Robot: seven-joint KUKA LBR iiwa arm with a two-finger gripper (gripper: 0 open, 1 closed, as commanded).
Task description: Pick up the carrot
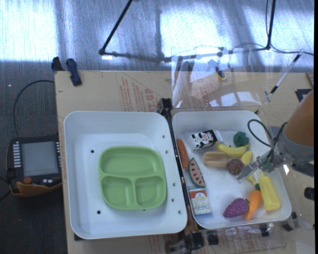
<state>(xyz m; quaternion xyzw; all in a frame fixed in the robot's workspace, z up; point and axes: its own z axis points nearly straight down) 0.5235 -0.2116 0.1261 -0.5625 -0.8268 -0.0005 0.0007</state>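
Observation:
The carrot point(253, 203), orange with a green top, lies in the near right part of the right bin point(222, 121). It sits between a purple bunch of grapes point(236, 208) and a yellow bottle point(269, 192). My gripper point(248, 171) hangs over the right bin, roughly a carrot's length beyond the carrot's green end, close to a brown round piece point(235, 166). It points down and to the left. Nothing visible is in its grasp.
The right bin also holds a milk carton point(204, 139), broccoli point(241, 139), a banana point(232, 150), a bun point(216, 159), a watermelon slice point(196, 173), a sausage point(183, 153) and a small box point(200, 201). A green divided plate point(132, 177) lies in the left bin point(79, 142).

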